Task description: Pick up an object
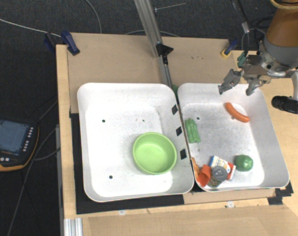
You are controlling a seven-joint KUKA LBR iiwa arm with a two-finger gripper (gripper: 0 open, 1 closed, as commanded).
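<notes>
Approach step, nothing grasped yet: the gripper [240, 84] hangs over the far edge of the right bin [271, 146], fingers spread wide with nothing between them. Closest candidate looks like the orange sausage-shaped toy [236, 111], lying at a slant on the bin floor just below the fingers, apart from them. Next move likely calls for shifting a little toward the near side, turning the fingers across the toy's narrow width, then dropping down and closing. Other options in the same bin: a green ridged block [192, 130] near the left wall, a green ball [243, 162] near the front, and a crowded pile [215, 171] of small items at the front corner, touching each other, hard to tell apart. The left bin [90, 132] has a green bowl [154, 153] sitting upright. In the way: bin's far wall close to the toy, a slanted metal pole [151, 23] between the bins, well clear of the arm. Round toy may roll when pinched
</notes>
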